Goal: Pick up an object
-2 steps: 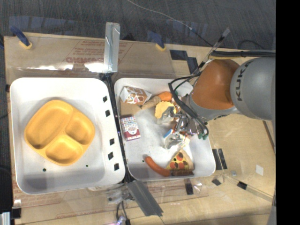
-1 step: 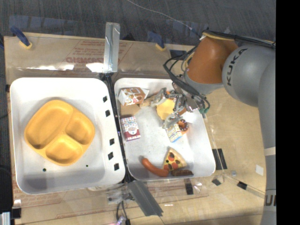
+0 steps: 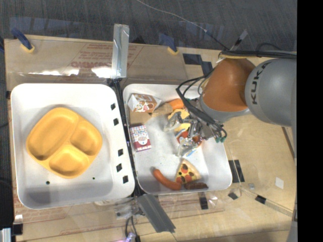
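The right bin (image 3: 217,168) holds several small toys: a snack packet (image 3: 144,104) at the back left, a red and white carton (image 3: 140,137), an orange piece (image 3: 175,104), a sausage (image 3: 166,180) and a pizza slice (image 3: 186,173) at the front. My gripper (image 3: 189,136) reaches down from the grey and orange arm (image 3: 232,87) into the middle of this bin. It sits among a cluster of yellow, red and silvery items (image 3: 180,125). Cables and the wrist hide the fingertips.
The left bin (image 3: 30,185) holds a yellow three-part plate (image 3: 64,141). A metal clamp (image 3: 120,49) stands at the back between the bins, and another bracket (image 3: 154,213) sits at the front. The arm's body overhangs the right bin's back right corner.
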Tool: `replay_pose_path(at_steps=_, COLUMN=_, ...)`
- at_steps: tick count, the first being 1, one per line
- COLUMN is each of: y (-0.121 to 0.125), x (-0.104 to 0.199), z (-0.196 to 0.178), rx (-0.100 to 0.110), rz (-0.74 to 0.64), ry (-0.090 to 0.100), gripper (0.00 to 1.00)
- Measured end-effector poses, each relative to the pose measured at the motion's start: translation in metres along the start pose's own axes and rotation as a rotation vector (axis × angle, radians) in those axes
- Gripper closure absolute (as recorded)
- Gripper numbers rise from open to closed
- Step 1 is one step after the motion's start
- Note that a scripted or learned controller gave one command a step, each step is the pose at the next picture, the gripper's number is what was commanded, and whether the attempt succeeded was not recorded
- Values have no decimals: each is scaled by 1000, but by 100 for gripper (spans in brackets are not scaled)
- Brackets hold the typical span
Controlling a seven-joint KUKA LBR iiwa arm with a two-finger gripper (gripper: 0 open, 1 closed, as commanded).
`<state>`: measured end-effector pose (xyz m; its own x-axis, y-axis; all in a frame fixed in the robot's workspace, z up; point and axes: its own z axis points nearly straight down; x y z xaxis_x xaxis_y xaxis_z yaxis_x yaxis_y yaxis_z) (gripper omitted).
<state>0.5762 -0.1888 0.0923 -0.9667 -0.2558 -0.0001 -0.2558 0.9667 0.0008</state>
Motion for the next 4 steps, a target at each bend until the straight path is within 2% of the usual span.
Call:
replay_pose_path(at_steps=2, y=-3, x=-4, z=-1, rx=1, rz=-23, ry=-3, gripper=0)
replay_pose_path(at_steps=3, y=-5, x=1, z=0, rx=0, rz=-106, ry=0, gripper=0)
replay_pose_path(at_steps=4, y=-3, x=11, z=0, rx=-2, rz=-21, ry=2, gripper=0)
